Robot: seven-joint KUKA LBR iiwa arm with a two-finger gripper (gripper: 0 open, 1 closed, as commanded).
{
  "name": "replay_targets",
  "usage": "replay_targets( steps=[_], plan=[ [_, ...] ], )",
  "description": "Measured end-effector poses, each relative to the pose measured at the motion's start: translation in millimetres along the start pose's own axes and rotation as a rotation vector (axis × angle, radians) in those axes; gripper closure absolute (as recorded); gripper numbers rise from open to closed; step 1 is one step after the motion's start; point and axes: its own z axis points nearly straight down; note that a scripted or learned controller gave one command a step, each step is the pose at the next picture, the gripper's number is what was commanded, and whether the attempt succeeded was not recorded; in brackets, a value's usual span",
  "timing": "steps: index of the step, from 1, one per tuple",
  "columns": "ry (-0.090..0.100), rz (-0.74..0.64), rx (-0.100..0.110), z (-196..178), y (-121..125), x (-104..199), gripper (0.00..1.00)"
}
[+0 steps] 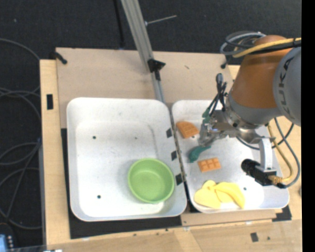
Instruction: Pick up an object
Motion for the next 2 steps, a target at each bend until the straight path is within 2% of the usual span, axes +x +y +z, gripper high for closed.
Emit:
replay_targets(
  steps=[1,2],
  plan=[
    [-0.001,0.001,0.004,15,8,55,1.00],
    [0.001,-0.001,0.002,6,15,107,1.00]
  ],
)
